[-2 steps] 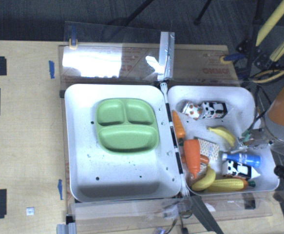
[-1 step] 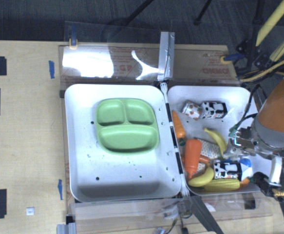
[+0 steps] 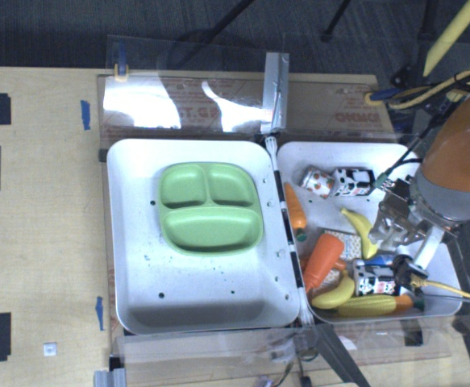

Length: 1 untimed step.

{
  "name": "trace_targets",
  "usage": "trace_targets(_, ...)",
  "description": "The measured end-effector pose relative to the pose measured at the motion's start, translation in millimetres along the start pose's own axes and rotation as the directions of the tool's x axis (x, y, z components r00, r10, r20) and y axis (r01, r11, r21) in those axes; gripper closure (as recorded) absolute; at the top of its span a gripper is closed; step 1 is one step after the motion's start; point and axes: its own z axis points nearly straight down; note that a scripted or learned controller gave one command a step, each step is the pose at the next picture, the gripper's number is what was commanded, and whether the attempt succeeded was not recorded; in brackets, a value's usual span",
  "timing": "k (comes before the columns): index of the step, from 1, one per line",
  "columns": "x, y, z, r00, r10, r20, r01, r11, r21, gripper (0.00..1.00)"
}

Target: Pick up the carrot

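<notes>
Because the gripper [image 3: 389, 230] hangs over the crowded right bin [image 3: 396, 153] and not over the carrot [image 3: 323, 258], the main risk is closing on the wrong thing. Its mechanism is too cluttered to read from above, so I cannot tell how far open it is. Nothing can be seen held in it.

The carrot lies well to the gripper's side, toward the wall between the bins, tilted with its narrow end down. A banana [image 3: 360, 227] lies between gripper and carrot, just beside the gripper. A cow toy [image 3: 376, 283] sits just below the gripper, and a second banana [image 3: 336, 295] touches the carrot's lower end.

A straight descent from here would probably meet the first banana or the toy. Even over the carrot, a grasp could clip the second banana or slip along the tapered body. A slimmer orange piece [image 3: 296, 210] with a green tip lies farther on, against the wall, and could be mistaken for the target.
</notes>
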Motion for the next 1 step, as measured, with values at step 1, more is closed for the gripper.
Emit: trace_targets(1,-6.3,16.6,2.9,0.934,0.358,0.001,-0.358,0.934,0.002,1.0)
